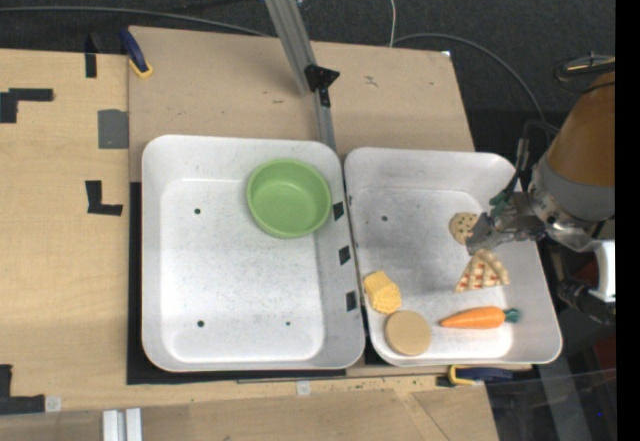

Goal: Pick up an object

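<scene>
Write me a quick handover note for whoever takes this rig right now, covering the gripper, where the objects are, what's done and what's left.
Gripper: low over the right bin, near its right wall, between the cracker and waffle piece; nothing seen between its fingers.
Right bin also holds the carrot, tan disc and yellow piece.
Left bin: green bowl.
Done: no pick visible.
Left: grasp one object and lift it.

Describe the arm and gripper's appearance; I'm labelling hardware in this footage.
The arm enters from the view's right: a rounded orange band above a grey wrist section. The gripper is dark grey to black metal, compact and angular, with thin dark cables looping near the wrist. No markings or lettering are legible at this resolution.
</scene>
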Robot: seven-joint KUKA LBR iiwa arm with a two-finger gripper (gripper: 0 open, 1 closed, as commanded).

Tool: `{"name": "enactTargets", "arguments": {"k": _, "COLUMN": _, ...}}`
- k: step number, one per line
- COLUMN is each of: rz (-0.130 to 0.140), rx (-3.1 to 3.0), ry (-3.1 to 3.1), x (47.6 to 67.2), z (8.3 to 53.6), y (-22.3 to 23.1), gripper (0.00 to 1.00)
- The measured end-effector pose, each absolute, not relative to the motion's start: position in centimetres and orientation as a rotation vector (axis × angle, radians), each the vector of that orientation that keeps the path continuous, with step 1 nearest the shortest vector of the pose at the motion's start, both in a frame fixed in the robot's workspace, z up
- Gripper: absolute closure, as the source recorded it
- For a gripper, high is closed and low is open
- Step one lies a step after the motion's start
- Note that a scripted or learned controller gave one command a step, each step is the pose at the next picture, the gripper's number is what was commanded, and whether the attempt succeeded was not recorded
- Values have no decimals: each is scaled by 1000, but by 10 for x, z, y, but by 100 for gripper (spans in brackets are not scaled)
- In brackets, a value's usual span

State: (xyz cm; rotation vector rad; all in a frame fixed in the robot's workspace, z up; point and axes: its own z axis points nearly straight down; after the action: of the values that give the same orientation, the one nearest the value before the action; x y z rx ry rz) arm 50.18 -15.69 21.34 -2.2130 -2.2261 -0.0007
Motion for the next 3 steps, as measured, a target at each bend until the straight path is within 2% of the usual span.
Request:
{"name": "enactTargets", "arguments": {"k": 2, "rz": 2, "rx": -2212, "ry": -2225, "x": 502, "z": 204, "y": -61, "gripper": 100}}
{"name": "enactTargets", "arguments": {"k": 3, "rz": -1, "rx": -2211, "ry": -2228, "x": 498, "z": 220, "y": -9, "gripper": 100}}
